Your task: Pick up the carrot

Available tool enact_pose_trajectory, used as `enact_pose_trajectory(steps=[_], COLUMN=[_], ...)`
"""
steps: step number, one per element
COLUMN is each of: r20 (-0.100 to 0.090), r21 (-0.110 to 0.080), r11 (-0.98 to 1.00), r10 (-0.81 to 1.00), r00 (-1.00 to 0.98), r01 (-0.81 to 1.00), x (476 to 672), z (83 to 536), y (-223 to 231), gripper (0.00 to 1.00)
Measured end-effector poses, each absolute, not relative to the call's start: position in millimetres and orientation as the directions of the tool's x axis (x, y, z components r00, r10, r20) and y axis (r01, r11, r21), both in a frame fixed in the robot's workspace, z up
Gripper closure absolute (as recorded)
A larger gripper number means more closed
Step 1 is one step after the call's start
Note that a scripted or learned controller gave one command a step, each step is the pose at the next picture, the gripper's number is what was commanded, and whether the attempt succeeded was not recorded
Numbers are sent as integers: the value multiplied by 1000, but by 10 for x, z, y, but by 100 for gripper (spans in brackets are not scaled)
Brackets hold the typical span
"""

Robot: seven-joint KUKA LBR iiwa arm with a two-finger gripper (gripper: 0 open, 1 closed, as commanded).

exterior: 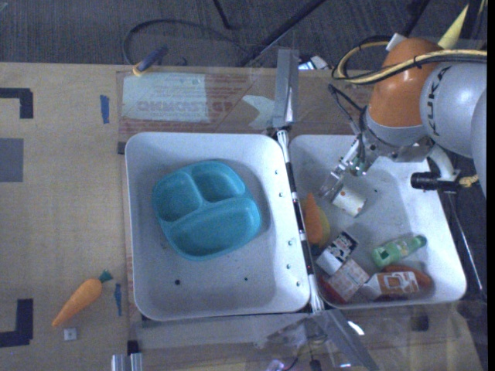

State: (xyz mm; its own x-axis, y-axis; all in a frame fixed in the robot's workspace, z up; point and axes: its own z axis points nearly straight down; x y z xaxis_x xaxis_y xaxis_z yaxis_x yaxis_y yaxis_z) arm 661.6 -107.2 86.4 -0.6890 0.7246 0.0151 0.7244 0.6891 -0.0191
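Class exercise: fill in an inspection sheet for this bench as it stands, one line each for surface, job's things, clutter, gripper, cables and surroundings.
Surface: wooden bench with blue tape marks; two white bins, left bin and right bin.
Job's things: carrot lies on the bench, outside the bins, left of the left bin.
Clutter: blue divided plate in the left bin; green bottle, small cartons and an orange item in the right bin.
Gripper: gripper over the right bin, far from the carrot.
Cables: yellow cable loops over the arm.
Surroundings: dark floor with stand legs.

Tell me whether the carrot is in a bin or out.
Out: the carrot lies on the wooden bench, left of the left bin.
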Motion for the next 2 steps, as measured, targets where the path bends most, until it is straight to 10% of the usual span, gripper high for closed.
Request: enact_pose_trajectory(steps=[1,2], r20=[-4,17], r21=[5,-14], r11=[394,694], r10=[919,720], r00=[-394,-694], r01=[919,720], x=[6625,6626], z=[1841,864], y=[-949,-1465], gripper=[0,0])
